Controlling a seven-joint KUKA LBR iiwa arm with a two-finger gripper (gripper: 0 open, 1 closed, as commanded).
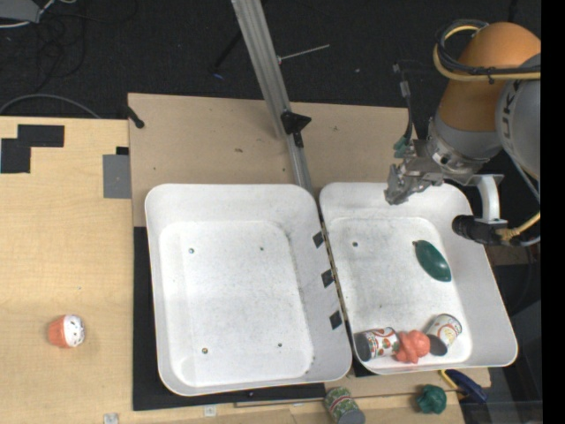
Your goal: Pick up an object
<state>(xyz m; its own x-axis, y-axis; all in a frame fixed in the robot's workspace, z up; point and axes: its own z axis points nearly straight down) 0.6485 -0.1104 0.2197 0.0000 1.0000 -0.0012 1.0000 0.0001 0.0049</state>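
Note:
My gripper point(400, 190) hangs over the far edge of the right bin point(388, 263), under the grey wrist with its orange band. Nothing shows between its fingertips. A dark green oval object point(433, 260) lies on the bin floor, in front of the gripper and to its right. Along the bin's near edge sit a small red and white can point(378, 343), a red-orange lumpy toy point(410, 346) and another small can point(443, 332), close together.
The left bin point(229, 290) lies beside the right one, with black clips along the seam. A slanted metal rail point(269, 69) rises behind the bins. On the bench sit an orange and white ball point(66, 331), a small can point(341, 405) and a green object point(431, 399).

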